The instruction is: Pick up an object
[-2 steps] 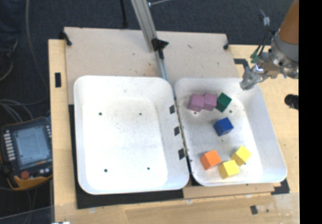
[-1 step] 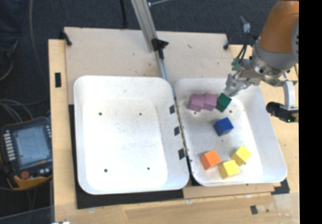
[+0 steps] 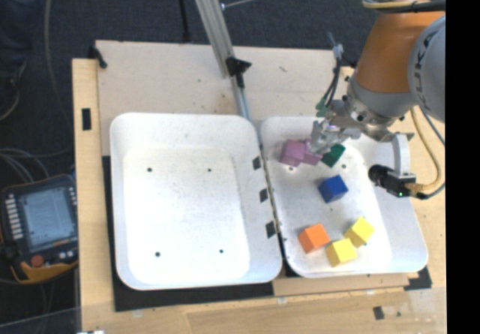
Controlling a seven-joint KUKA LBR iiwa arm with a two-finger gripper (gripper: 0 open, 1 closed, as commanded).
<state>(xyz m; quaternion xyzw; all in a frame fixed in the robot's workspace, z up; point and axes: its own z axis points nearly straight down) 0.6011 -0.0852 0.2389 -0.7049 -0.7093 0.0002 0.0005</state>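
Nearest the camera's foot of the scene, in the right bin [image 3: 405,254], I am seeing two yellow cubes, one [image 3: 342,251] just beside the other [image 3: 361,231], with an orange cube [image 3: 314,237] close to their left. A little farther in, a blue cube [image 3: 333,188] is sitting apart from them. Farther still, my tool [image 3: 324,139] is hanging low over the back part of that bin, right between a purple block [image 3: 295,152] on its left and a dark green block [image 3: 334,154] on its right. Both seem to be touching or almost touching it, and I cannot tell how far apart its fingers are standing or whether anything is caught between them.

I am judging this the grasp itself, with the purple block as the likely target. To do it well I should be centring over one block alone, so the neighbour is not getting nudged or wedged in, and closing squarely across flat faces before lifting straight up.

My arm is reaching in from the right, the orange band [image 3: 394,47] high above the wrist, the wrist pointing steeply down into the bin. The left bin [image 3: 120,175] is lying alongside on the tabletop [image 3: 150,70].
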